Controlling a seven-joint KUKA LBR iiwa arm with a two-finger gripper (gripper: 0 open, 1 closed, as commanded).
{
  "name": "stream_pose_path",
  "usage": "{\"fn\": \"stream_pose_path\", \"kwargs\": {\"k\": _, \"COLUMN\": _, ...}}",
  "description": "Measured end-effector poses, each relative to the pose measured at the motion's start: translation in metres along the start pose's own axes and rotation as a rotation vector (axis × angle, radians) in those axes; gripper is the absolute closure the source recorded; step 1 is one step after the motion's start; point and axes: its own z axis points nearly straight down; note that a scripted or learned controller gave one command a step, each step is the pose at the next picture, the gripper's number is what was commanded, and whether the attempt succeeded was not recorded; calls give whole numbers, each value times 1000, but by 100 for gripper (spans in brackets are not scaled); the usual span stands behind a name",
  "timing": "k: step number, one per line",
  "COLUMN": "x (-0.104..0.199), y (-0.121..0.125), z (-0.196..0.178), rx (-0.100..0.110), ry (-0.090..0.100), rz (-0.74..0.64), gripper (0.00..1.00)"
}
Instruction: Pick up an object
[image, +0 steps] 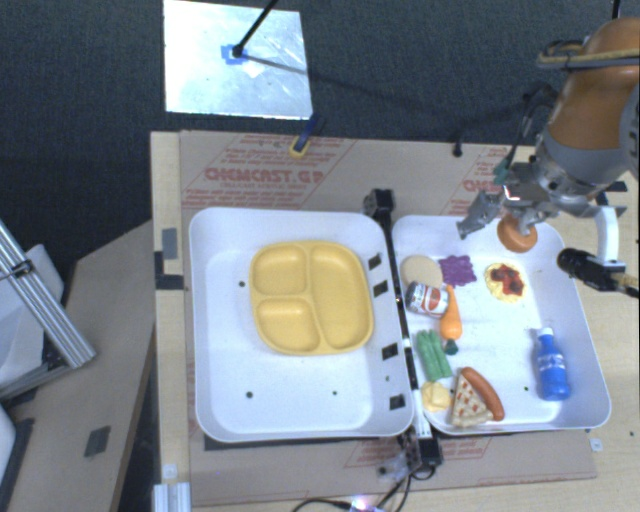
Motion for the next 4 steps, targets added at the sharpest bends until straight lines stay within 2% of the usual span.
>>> {"fn": "stream_pose_path", "kwargs": {"k": 1, "x": 0, "y": 2, "z": -7, "rx": -11, "ry": -1, "rz": -2, "gripper": 0}}
{"fn": "stream_pose_path", "kwargs": {"k": 2, "x": -4, "y": -4, "z": 52, "rx": -8, "ry": -1, "rz": 0, "gripper": 0}}
{"fn": "stream_pose_path", "kwargs": {"k": 3, "x": -6, "y": 3, "z": 97, "rx": -8, "ry": -1, "rz": 0, "gripper": 0}}
{"fn": "stream_pose_path", "kwargs": {"k": 4, "x": -10, "y": -5, "z": 145, "rx": -7, "ry": -1, "rz": 0, "gripper": 0}}
